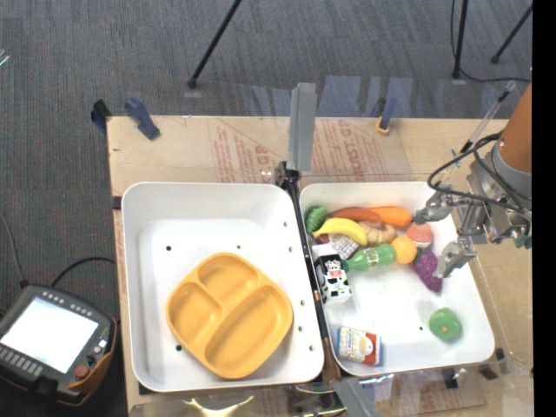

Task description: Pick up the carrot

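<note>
One carrot (375,215), banana (344,228) overlapping it

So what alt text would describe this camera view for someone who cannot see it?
A robot gripper hangs open over the right bin, near a heap of toy food including an orange carrot and a banana. The left bin holds a yellow divided plate.

Orange carrot (380,215) lies flat (green-topped) against right bin's back wall.
</note>
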Tool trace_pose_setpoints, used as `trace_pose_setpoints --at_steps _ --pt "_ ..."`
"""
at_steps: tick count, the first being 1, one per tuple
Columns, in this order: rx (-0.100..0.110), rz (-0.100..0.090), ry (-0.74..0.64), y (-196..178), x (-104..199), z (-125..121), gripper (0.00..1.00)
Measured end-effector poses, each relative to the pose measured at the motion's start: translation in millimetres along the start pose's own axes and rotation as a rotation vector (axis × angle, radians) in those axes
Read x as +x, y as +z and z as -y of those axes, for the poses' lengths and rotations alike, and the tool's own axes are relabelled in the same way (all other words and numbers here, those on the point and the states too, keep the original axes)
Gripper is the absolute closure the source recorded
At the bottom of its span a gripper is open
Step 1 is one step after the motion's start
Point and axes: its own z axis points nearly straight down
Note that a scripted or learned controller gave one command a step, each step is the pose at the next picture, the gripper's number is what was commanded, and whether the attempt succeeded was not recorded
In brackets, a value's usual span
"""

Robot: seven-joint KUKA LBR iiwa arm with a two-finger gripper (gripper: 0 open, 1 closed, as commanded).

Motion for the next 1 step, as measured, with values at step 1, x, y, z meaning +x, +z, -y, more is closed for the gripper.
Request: trace_pose_setpoints --at_steps 1 --pt "0.000 -0.008 0.358 148.1 -1.9 6.2 0.00"
